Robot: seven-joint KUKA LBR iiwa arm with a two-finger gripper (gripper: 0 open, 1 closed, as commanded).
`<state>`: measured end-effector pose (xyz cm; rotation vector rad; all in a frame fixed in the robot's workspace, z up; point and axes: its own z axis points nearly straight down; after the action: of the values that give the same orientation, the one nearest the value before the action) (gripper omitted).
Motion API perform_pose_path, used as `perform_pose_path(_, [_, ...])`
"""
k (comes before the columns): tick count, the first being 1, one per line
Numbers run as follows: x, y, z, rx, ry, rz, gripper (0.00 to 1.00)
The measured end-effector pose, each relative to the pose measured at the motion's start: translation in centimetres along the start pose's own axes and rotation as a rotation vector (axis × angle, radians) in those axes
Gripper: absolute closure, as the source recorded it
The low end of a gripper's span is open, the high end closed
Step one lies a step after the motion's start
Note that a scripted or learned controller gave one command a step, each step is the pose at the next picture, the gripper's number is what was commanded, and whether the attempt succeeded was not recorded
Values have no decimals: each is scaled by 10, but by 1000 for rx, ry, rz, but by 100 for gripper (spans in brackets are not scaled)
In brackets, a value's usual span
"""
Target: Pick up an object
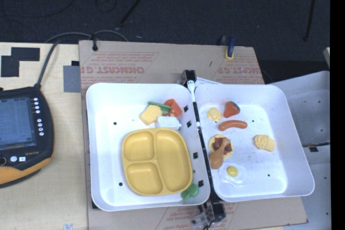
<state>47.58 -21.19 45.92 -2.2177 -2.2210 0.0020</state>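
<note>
Left bin (pixel 102 116): yellow divided plate (pixel 156 161), centre frame.
Right bin (pixel 280 116): sausage (pixel 233 125), fried egg (pixel 232 172), crinkled yellow piece (pixel 264 142).
End effector: cannot tell.

The handheld control pendant (pixel 19 134) is cut off by the left edge, its screen text unreadable.
</note>
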Motion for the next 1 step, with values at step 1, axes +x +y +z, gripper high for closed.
perform_pose_path(1, [0, 1, 10, 0, -1, 0, 100])
